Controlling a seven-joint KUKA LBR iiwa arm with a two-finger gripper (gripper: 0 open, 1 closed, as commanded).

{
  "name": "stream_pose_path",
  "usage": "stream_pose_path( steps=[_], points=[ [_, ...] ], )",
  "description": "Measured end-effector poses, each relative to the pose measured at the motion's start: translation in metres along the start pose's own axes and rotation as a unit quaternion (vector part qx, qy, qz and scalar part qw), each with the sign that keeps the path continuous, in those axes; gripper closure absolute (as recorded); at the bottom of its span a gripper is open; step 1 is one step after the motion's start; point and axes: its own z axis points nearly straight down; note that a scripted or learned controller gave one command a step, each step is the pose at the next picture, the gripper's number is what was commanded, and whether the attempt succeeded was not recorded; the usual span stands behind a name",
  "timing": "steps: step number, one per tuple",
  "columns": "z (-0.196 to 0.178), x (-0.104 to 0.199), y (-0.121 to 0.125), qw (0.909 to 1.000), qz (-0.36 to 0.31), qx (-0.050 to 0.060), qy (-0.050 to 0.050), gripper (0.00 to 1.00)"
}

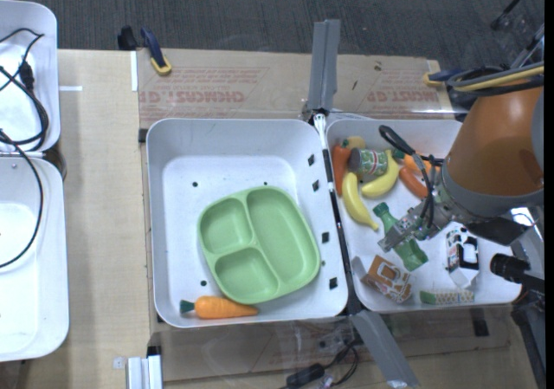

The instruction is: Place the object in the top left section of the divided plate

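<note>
A light green divided plate lies tilted in the left white bin; its three sections hold nothing. A toy carrot rests on the bin floor just below the plate's lower left rim. In the right bin, my gripper hangs low over a pile of toy food, right above a green bottle that lies on its side. The grey and orange arm covers the right part of that bin.
The right bin also holds a banana, a second banana, a small can, an orange carrot piece, a brown snack box and a white carton. A grey divider post stands between the bins.
</note>
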Motion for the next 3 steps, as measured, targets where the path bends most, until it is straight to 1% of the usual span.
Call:
stream_pose_path(
  steps=[1,2,3],
  points=[
    [-0.105,-0.056,-0.033,1.0,-0.004,-0.001,-0.001,1.0],
    [0.071,-0.068,-0.031,0.9958,-0.091,0.0,0.001,1.0],
    [0.049,-0.129,-0.078,0.9872,-0.159,-0.001,-0.001,1.0]
  ],
)
